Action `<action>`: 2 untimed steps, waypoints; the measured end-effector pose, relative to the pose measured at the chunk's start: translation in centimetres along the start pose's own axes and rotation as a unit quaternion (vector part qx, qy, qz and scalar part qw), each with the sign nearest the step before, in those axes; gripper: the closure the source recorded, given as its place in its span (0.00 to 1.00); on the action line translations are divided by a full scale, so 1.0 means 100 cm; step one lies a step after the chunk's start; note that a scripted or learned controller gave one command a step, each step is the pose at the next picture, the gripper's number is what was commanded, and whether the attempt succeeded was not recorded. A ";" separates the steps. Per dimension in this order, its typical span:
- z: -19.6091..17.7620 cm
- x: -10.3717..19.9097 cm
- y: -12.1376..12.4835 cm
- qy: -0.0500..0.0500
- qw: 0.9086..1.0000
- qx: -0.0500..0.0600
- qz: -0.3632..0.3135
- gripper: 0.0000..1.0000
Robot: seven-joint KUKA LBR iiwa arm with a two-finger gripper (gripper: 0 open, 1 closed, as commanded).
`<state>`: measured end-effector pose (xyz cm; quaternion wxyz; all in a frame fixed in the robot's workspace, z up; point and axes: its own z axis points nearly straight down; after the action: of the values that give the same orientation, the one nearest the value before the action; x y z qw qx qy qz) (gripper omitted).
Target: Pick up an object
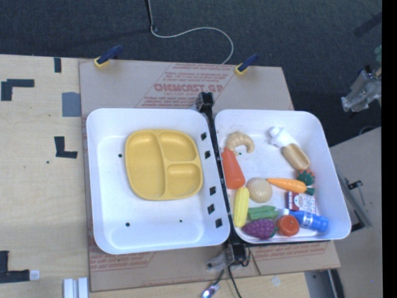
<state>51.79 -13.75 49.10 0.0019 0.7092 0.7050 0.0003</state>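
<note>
The right bin [322, 135] holds several toy foods. Among them are a croissant [240, 141], a red pepper [232, 169], a hot dog bun [296, 156], a carrot [286, 183], a corn cob [240, 206], purple grapes [259, 229], a tomato [288, 225], a blue bottle [311, 221] and a small red carton [296, 201]. A yellow divided plate [164, 164] lies in the left bin [99, 185]. My gripper [361, 92] is at the far right edge of the view, outside and beyond the right bin, well apart from every object.
Both bins rest on a cardboard sheet [186, 82] held by two blue-and-yellow clamps [108, 54] [247, 62]. A white cable [205, 33] loops across the dark floor behind. Black clips [211, 166] run along the seam between the bins.
</note>
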 end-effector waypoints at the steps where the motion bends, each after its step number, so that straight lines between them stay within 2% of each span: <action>1: 0.021 -0.082 -0.036 0.000 1.000 0.003 0.001 1.00; 2: 0.136 -0.072 -0.014 0.002 1.000 0.006 -0.003 1.00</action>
<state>50.38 -20.99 35.51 -0.0041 0.7068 0.7074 -0.0023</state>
